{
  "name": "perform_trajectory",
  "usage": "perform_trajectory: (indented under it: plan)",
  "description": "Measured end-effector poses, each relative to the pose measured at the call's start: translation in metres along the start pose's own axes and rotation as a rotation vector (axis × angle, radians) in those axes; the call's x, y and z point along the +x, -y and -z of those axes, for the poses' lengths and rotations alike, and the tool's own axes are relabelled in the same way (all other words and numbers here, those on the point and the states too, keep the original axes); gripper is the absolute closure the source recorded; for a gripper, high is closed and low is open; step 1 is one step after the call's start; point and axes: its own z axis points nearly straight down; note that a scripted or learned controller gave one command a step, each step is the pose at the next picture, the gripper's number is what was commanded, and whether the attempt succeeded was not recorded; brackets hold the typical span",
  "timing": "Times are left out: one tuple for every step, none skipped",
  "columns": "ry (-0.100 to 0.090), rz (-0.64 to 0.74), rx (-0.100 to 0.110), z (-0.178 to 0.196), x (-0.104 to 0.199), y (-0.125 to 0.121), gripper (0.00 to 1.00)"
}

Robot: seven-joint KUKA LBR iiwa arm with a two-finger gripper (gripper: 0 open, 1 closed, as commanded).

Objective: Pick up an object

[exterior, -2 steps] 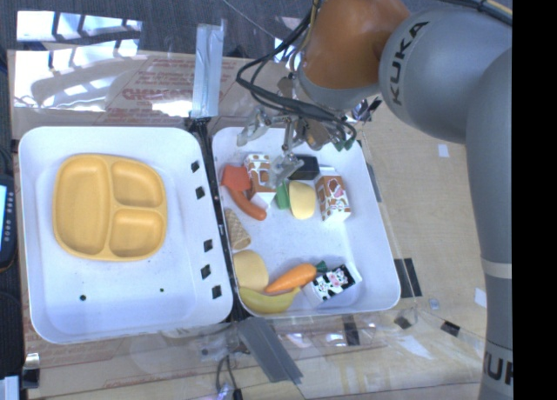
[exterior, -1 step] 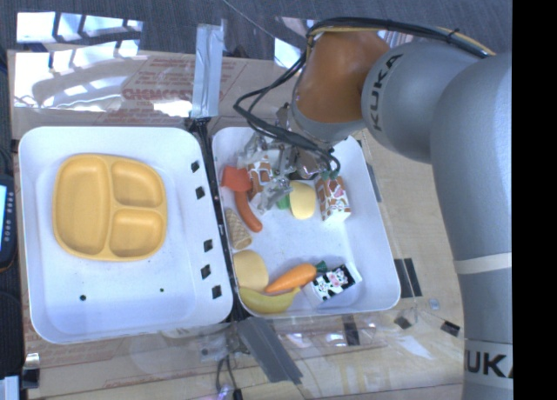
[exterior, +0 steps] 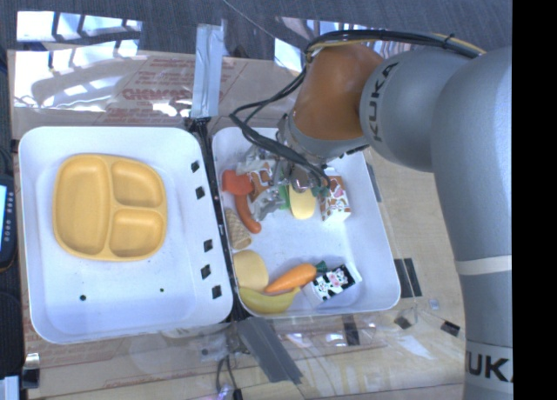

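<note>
grey arm point(exterior: 452, 129) fills the right side, its gripper point(exterior: 291, 185) low among toys in the upper part of the right bin point(exterior: 374, 242); whether it is open or closed i cannot tell. a pale yellow piece point(exterior: 302, 206) lies just under it, with a red sausage point(exterior: 245, 212) and small carton point(exterior: 336, 200) close beside. best to centre on one item and lift straight up. the bin's left wall sits near; the carrot point(exterior: 293, 278) and cow box point(exterior: 332, 283) lie apart below. a yellow tray point(exterior: 110, 207) rests in the left bin point(exterior: 52, 303).
</note>
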Motion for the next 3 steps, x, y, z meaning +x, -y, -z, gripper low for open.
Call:
perform_trajectory:
  plan:
    - [-0.016,0.017,-0.004,-0.015,-0.03,-0.001,0.0]
    - [-0.014,0.02,-0.004,-0.006,-0.031,-0.001,1.0]
    - [-0.021,0.234,-0.008,0.027,0.024,0.025,1.0]
